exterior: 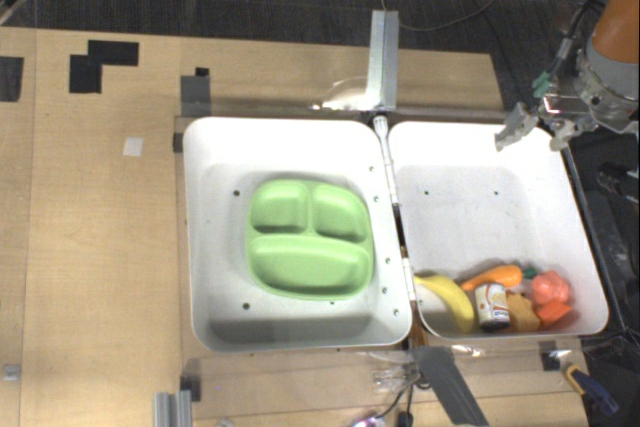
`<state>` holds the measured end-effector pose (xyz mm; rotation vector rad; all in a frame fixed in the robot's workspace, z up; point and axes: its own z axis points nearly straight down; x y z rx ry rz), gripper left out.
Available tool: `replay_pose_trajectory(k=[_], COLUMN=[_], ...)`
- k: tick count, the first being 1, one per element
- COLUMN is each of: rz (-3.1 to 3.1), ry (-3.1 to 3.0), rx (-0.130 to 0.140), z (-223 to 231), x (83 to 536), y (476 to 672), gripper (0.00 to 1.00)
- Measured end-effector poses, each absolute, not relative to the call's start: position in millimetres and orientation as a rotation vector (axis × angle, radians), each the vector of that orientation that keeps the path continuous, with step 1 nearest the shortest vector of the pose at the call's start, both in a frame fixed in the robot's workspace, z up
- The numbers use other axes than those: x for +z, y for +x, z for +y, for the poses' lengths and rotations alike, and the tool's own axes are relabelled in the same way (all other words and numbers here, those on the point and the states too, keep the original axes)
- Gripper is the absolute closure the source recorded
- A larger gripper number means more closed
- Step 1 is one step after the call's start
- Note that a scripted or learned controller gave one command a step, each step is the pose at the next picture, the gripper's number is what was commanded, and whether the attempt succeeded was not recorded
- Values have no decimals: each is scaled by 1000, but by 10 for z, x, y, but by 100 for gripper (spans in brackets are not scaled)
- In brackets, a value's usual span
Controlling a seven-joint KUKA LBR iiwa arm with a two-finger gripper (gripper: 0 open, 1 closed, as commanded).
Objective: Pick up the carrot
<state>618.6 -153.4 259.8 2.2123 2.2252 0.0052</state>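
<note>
The gripper [538, 123] sits at the far right corner of the right bin [470, 205], over its upper rim, at the end of the grey arm with the orange band [618, 33] that enters from the right side of the view. Two fingers can be made out, one pale tip pointing out to the left over the bin's rim and another beside the wrist body, with a visible gap between them; nothing lies between them, so the fingers read as apart and unloaded. The carrot [494, 276] lies well below and slightly left of the gripper, on the near floor of the same bin, an orange piece with a green end, angled across the pile. Just left of the carrot rests a banana [447, 299]; a small can [491, 306] stands against its underside, and a pinkish-red round fruit [551, 288] sits to its right, close to the bin's right wall. The objects crowd together along the near edge, well apart from the gripper. Far to the gripper's lower left, across the divider, the left bin [215, 215] holds a green sectioned tray [308, 237] lying flat near its middle.
</note>
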Motion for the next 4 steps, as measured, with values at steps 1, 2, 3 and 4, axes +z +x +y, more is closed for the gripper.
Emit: replay_pose_trajectory(k=[1, 2, 3, 4], rz=[2151, 2132, 2143, 2026], ry=[2285, 2303, 2293, 2392], rx=[4, 4, 5, 15], z=[-1756, -1652, -1684, -1934], x=[2122, 1735, 968, 896], y=[5508, 5147, 4884, 4911], gripper=[0, 0, 0, 0])
